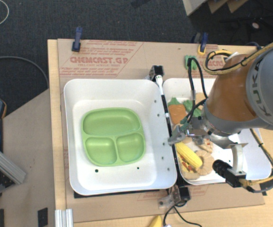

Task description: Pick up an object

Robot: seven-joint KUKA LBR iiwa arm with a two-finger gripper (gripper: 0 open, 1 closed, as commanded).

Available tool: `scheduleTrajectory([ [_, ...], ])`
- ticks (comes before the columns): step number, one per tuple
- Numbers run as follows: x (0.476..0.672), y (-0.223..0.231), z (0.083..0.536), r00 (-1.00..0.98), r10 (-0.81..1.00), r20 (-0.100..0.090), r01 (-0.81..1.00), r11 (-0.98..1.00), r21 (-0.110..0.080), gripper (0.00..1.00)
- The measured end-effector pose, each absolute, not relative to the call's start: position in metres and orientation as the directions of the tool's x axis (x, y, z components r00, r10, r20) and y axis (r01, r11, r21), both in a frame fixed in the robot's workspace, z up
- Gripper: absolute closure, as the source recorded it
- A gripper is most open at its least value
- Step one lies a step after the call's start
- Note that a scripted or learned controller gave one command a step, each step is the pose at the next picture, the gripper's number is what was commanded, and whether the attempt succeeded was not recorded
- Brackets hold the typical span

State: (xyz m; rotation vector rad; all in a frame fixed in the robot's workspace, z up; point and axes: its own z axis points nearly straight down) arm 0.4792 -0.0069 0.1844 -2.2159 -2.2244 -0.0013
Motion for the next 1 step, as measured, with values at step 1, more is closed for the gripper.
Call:
scheduleTrajectory([
  [1,0.4797,-0.0092,0.1949,0.0,1.0,0.0,1.0,0.0,0.002,1.0],
])
